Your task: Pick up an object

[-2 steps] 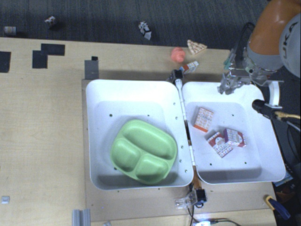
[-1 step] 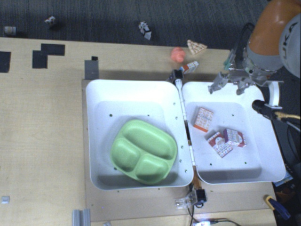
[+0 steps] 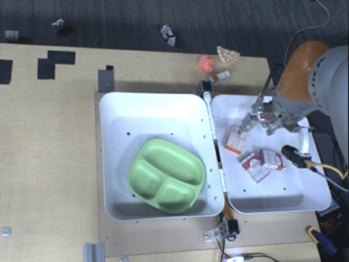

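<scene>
Though beside packets [image 3: 262,165], claw [image 3: 260,118] aloft

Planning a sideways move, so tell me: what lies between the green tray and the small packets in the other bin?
In the camera view, the bins' adjoining rims separate the green tray from the packets.

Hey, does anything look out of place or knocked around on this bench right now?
Yes. A pink ball and a wedge-shaped piece lie on the bench behind the bins, and small bits sit on the dark floor beyond it. The green divided tray rests tilted in the left bin.
</scene>
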Robot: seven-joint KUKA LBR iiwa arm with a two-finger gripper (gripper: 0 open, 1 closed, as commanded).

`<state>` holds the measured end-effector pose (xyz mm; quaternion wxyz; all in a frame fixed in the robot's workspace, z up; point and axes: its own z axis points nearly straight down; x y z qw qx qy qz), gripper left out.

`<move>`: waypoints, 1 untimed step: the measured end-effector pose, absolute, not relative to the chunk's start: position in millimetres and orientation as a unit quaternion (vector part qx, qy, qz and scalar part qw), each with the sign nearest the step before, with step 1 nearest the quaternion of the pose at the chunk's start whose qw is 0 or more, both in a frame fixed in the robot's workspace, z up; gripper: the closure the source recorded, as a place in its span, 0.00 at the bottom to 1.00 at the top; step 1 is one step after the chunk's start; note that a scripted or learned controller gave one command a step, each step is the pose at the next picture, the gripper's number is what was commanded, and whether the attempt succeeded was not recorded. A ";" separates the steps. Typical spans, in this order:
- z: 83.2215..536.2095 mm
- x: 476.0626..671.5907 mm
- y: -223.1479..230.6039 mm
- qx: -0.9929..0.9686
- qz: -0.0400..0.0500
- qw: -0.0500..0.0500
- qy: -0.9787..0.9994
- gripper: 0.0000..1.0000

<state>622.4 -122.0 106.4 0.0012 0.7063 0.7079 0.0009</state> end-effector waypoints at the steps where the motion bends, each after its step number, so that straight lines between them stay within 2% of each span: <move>1: 90.9 552.6 -84.4 0.707 0.007 0.008 0.707 0.00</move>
